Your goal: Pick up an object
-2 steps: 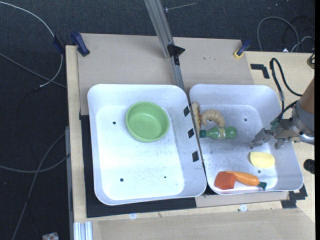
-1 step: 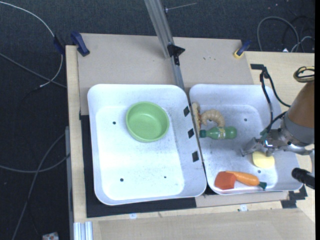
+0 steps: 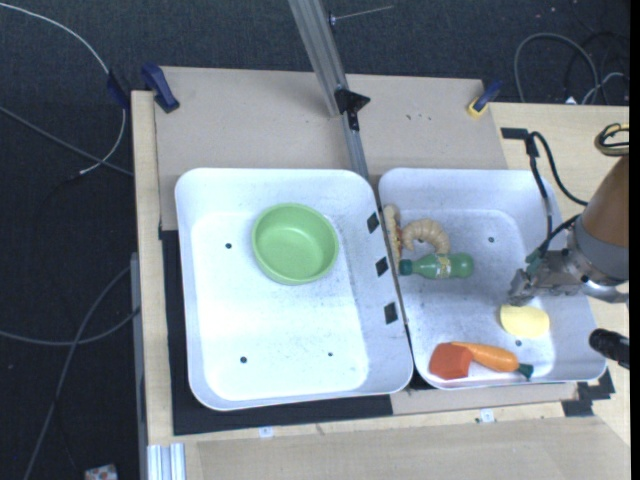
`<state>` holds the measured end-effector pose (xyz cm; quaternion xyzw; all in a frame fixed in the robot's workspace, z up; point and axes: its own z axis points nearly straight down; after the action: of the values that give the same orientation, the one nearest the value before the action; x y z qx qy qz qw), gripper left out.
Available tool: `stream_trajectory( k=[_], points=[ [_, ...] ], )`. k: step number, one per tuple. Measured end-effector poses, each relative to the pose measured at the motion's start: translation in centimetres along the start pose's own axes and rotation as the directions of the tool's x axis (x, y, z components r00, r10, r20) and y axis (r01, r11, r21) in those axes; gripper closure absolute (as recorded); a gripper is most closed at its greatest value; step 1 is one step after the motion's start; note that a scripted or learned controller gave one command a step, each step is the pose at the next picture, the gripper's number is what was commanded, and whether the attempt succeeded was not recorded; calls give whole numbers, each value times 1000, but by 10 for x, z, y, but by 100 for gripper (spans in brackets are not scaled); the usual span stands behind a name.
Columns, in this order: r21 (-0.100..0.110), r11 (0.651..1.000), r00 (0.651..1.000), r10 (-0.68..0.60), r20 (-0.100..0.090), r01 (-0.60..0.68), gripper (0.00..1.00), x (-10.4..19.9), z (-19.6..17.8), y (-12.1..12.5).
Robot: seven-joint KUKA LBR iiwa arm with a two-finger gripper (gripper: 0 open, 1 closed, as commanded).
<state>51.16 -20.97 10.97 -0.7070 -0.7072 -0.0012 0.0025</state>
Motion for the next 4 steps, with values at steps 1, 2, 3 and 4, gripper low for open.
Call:
stream_trajectory(
  k=[1,2,3,4],
  points=[
    [-9,1000,1000,0,7,0,100,-2,-47,-4],
    [-11,1000,1000,-1,7,1,100,-2,-97,7],
    [-14,1000,1000,-2,8,2,100,6,-155,2],
    [-9,1000,1000,-1,8,2,100,7,-161,4]
  ],
)
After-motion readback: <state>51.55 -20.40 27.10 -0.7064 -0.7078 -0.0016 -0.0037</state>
